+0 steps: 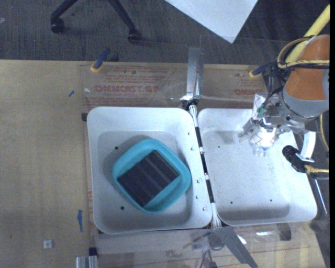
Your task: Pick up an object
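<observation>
Tan wooden desk (36, 157) under two white bins side by side, dark carpet beyond its far edge. Arm (309, 68), grey with orange band, comes in over the right bin's (251, 209) far right corner. Jaws sit at the arm's lower end, over the far part of the right bin; whether they are spread or pressed together, cannot tell, wrist and cables cover them. Right under the jaws is a small clear, crinkly plastic item (263, 138), maybe a bottle, pale with a faint bluish tint, touching or very close to the jaws; cannot tell if it is pinched or just lying on the bin floor. Black connector with yellow cable (296, 157) hangs just right of the clear item, at the right bin's right wall.

Left bin (99, 125) touches the right bin along a shared middle edge. Inside the left bin, near its centre, a teal square tray (180, 180) lies turned like a diamond, with a dark ribbed slab (147, 178) lying flat in it.

Behind both bins, clear plastic sheet with red print (125, 86) on the desk. Blue-yellow clamp (100, 60) at the desk's far edge, behind the left bin. White sheet (214, 15) and chair base (94, 18) on the carpet beyond.
</observation>
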`<state>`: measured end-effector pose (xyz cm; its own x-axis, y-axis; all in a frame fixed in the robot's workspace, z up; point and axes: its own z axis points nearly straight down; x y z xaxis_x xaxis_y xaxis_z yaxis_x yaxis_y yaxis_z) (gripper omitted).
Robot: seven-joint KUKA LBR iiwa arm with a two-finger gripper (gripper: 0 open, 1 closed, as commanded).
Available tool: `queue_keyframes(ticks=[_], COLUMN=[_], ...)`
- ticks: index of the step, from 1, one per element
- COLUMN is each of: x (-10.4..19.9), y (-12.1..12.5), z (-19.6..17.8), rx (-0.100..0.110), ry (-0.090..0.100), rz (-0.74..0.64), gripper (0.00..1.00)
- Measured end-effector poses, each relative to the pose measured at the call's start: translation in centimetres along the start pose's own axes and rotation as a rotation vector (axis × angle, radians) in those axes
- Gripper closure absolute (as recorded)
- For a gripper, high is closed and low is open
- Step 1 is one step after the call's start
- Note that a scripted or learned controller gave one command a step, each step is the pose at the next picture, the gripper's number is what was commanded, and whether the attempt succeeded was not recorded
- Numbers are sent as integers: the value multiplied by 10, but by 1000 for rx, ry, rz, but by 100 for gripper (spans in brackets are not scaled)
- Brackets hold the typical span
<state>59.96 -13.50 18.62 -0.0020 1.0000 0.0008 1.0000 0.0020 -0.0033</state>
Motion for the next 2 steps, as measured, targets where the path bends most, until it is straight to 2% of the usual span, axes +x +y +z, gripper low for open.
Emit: queue_keyframes(ticks=[1,2], x=[-28,-30], y=[20,21], z=[89,79], rx=[-3,-6], ry=[-1,-2], rz=[-164,-160], gripper=[0,100])
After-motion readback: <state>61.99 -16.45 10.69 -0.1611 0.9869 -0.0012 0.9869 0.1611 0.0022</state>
